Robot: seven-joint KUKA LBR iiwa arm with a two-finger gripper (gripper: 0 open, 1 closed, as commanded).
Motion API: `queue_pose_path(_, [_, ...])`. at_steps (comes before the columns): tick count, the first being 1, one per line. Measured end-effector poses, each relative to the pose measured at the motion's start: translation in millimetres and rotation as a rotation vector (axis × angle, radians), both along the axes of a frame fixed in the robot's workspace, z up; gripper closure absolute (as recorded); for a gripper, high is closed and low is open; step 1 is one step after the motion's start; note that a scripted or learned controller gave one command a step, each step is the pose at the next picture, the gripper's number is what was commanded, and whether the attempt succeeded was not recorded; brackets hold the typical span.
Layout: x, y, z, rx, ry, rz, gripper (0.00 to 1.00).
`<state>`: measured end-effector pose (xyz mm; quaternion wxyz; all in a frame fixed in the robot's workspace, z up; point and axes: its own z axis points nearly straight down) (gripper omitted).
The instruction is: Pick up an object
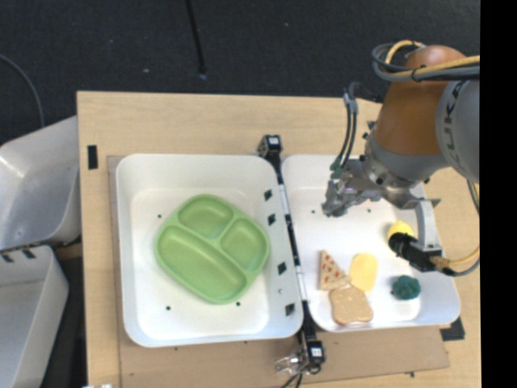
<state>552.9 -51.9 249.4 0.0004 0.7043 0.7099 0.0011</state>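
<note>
In the left bin (129,217), a green tray (212,248); right bin (311,176): pizza slice (329,270), toast (351,305); end effector (335,204) state unclear.

Gripper (334,206) hangs over the right bin (305,186); green tray (212,248) lies in the left bin (129,217)

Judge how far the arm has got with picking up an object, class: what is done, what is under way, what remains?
Done: nothing lifted. The pizza slice, yellow piece, toast and green item all lie in the right bin. Under way: the end effector hangs over that bin's upper left, apart from them. Left: reach one, grasp and lift. The green tray sits in the left bin.
</note>
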Motion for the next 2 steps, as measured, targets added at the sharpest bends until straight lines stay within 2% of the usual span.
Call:
queue_pose_path(1, [9, 55, 5, 0.0, 0.001, 0.0, 1.0])
queue_pose_path(2, [25, 106, -12, -0.001, 0.002, -0.002, 1.0])
